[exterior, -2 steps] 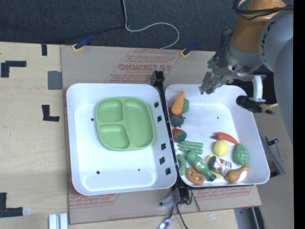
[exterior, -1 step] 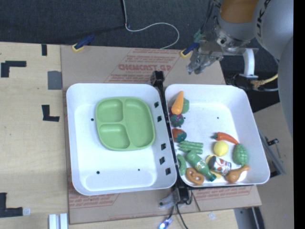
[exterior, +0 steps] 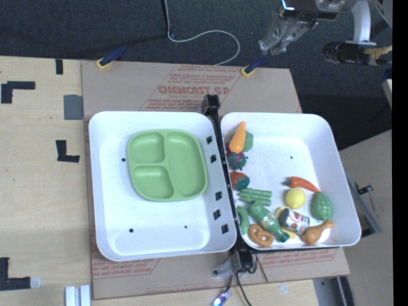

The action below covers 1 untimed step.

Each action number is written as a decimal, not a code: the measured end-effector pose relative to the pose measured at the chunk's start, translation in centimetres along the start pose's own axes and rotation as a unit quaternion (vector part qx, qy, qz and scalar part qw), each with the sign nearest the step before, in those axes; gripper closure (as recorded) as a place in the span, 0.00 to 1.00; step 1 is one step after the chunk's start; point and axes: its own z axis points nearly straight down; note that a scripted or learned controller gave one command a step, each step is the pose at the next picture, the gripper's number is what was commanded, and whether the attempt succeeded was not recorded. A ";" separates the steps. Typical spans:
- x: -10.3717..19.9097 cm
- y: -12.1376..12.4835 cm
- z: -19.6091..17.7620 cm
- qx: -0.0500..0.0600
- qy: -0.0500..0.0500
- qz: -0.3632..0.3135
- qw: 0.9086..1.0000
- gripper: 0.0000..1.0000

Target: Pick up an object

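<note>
Dark floor lay behind our worktop [exterior: 38, 171], where the toys [exterior: 280, 199] sat heaped in the right bin [exterior: 319, 139], none yet lifted, so the whole pick remained. Our gripper [exterior: 275, 42] hung high beyond the bins, touching nothing; we could not tell how wide the jaws stood.

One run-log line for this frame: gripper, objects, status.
gripper: raised beyond the bins, nothing between fingers | toy foods: right bin | green plate: left bin | status: no pick yet
</note>
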 end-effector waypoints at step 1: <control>7.5 0.1 -6.1 0.006 0.000 0.000 1.000 1.00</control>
